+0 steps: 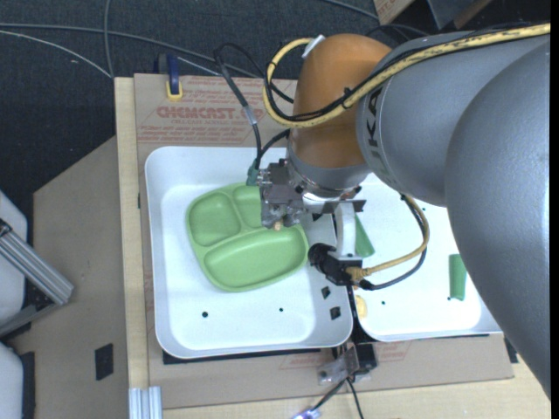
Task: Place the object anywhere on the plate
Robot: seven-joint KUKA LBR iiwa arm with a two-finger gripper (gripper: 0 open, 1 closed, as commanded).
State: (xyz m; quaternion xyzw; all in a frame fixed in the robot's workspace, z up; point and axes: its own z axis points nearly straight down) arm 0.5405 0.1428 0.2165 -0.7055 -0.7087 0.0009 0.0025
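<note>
A top-down, slanted view showed a brown bench [131, 260] bearing two shallow white bins side by side. The left bin [175, 321] held a green plate [240, 247], divided into compartments, two smaller ones toward the far side and one large one nearer the camera. The plate lay slightly tilted across the bin's middle.

Just over the plate's right edge hung the gripper [278, 215], a dark metal cluster beneath the arm's orange band [336, 103]. Whether it was spread or pressed together could not be told, because the wrist blocked the sight line from above, and nothing could be made out in its grasp.

Further right, in the right bin [419, 321], a green piece [363, 238] lay near the bin's left wall, partly hidden by the wrist. A second green bar [457, 278] lay toward that bin's right side, its long axis running roughly away from the camera.

As a judgement, if either green piece was the object, it lay to the gripper's right while the plate lay directly under and left, so the carry would run right to left.
</note>
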